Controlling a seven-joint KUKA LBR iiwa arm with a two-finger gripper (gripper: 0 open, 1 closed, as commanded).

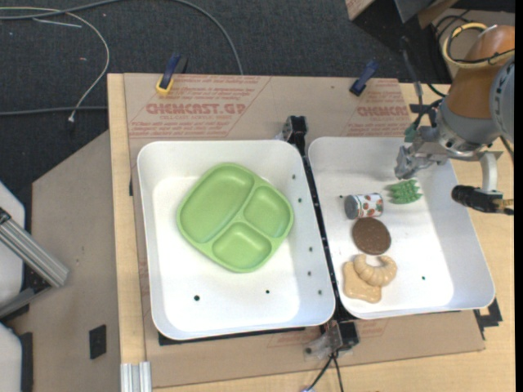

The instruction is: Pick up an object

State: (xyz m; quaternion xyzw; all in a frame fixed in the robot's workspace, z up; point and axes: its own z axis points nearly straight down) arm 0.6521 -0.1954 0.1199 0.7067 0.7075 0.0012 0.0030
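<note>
Over the right bin's [458,292] far edge, the arm angles down; its tool [406,168] sits just above the green ridged object [404,191]; tool state cannot be determined. Bare floor lies toward the near right corner. Nearby: small can [364,206], brown disc [371,236], tan pastry [369,276].

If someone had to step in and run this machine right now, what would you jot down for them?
Gripper: low over the right bin, just above a small green toy; nothing visibly held.
Right bin also holds a little can on its side, a brown disc and a tan pastry-like piece.
Left bin holds a green divided plate.
Done: nothing lifted yet.
Left: grasp one object and raise it.
</note>
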